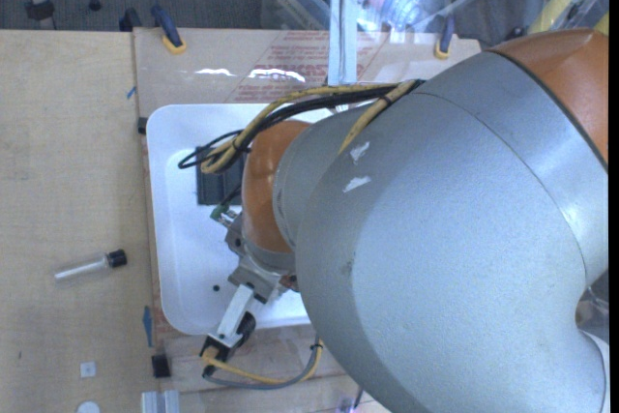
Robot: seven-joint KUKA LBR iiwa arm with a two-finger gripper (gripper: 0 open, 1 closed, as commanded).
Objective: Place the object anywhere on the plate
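We see a pale wooden worktop [58, 160] spreading across the left of the camera view, with a slightly browner board [232, 63] laid over it farther right. A shallow white bin [179, 237] rests on that board, its rounded left rim in plain sight. Two clamps, one with an orange grip [169, 31] and another [445, 42], stand at the board's far edge. On the bare wood to the left of the bin lies a small clear tube with a black cap [89, 266], well apart from the bin. Near the bottom edge we make out a few small pieces [160, 366], possibly clips or brackets; they are too small to name.
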